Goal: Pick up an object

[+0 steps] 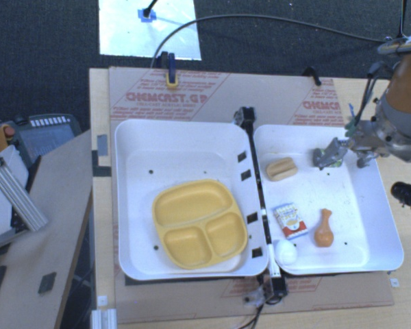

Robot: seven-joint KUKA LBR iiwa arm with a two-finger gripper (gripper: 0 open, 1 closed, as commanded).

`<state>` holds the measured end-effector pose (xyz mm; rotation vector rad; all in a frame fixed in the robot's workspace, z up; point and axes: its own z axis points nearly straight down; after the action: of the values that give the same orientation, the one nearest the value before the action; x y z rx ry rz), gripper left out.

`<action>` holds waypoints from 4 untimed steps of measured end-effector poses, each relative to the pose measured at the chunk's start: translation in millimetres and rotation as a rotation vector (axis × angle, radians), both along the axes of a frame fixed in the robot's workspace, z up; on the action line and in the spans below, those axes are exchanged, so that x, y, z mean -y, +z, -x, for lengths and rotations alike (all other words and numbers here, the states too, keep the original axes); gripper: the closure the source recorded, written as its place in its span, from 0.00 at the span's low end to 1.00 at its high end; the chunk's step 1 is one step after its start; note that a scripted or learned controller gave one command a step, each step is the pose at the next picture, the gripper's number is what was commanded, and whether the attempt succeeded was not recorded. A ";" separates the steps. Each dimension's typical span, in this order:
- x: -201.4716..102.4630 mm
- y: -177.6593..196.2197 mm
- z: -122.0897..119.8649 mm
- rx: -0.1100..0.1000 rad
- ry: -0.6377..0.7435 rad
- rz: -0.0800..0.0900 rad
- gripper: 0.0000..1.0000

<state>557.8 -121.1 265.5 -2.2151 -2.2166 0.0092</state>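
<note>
Two white bins are sitting side by side; the left bin is holding a yellow divided tray low in its floor; the right bin is holding a tan bread roll at upper left, a small red-and-white packet and a white egg near the lower left, and an orange drumstick lower centre; the gripper is hanging over the bin's upper middle, right of the roll, carrying nothing visible; how wide it is set I cannot tell.

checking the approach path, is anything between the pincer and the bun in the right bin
Nothing visible. The pincer hangs over the right bin, just right of the bun, with bare bin floor between them. The packet, drumstick and egg lie nearer the camera, off that line.
</note>
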 end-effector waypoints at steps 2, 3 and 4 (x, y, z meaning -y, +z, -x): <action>0.7 -43.3 -12.1 0.008 0.001 0.002 0.00; 1.5 -105.5 -9.0 0.007 0.000 0.001 0.00; 9.8 -153.1 -12.7 0.008 0.000 0.001 0.00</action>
<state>570.5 -130.9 112.4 -2.2197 -2.2208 0.0019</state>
